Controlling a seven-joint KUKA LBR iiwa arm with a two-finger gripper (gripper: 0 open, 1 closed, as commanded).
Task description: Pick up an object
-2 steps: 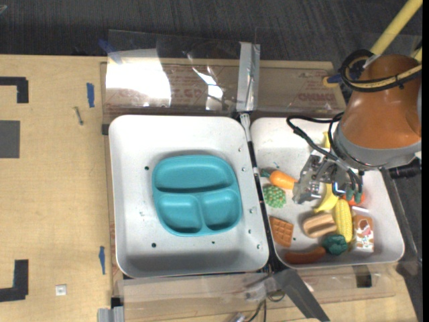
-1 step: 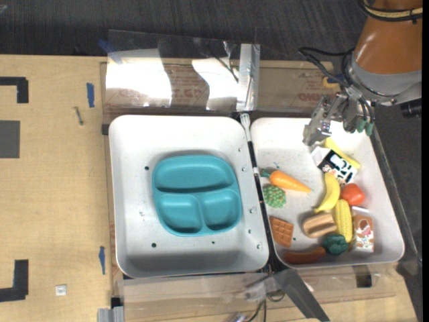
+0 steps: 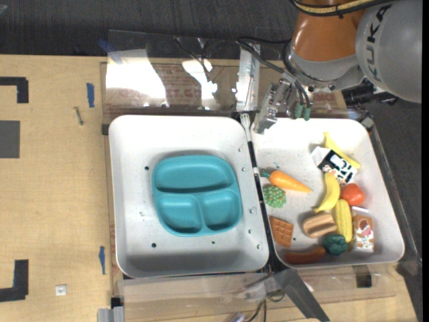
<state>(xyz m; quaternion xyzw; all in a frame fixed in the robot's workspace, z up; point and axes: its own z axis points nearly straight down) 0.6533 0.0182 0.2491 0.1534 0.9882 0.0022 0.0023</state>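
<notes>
Toy food fills the near half of the right-hand shallow white bin (image 3: 375,247), and you have no single target yet. Your two-finger gripper (image 3: 276,107) hangs over that bin's far left corner, holding nothing; how wide it stands I cannot tell. Nearest lies the orange plastic carrot (image 3: 289,181), touching the green knobbly vegetable (image 3: 273,196). Beyond them the pile is so tight that a descent could wedge between pieces or nudge them aside.

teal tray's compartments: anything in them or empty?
Empty. The teal tray in the left bin shows bare teal in all three compartments; the toy food lies in the right bin.
</notes>
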